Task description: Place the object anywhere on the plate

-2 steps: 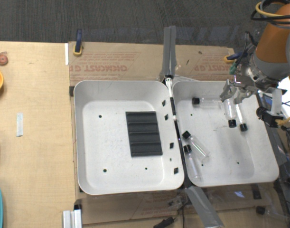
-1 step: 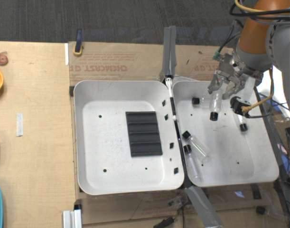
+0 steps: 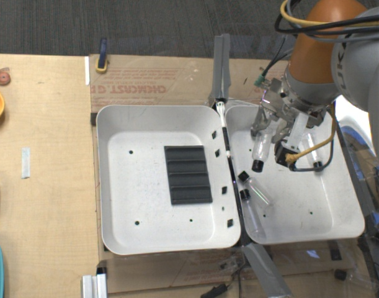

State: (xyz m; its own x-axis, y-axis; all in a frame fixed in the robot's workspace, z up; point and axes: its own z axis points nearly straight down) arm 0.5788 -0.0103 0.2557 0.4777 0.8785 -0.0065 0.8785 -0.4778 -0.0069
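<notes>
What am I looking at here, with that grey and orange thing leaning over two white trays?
You are looking at a robot arm, grey with an orange band, seen by one camera fixed above the bench and looking down at a slant. The arm reaches in from the right. At its end is the gripper, the part meant to pick things up; it hangs over the right bin. I cannot tell from this view whether it holds anything. In that bin, near its left wall, lie a small clear stick-like object and some small dark pieces. The left bin holds a black ribbed rectangular plate, lying flat near its middle. The bins sit on cardboard on a wooden bench.
</notes>
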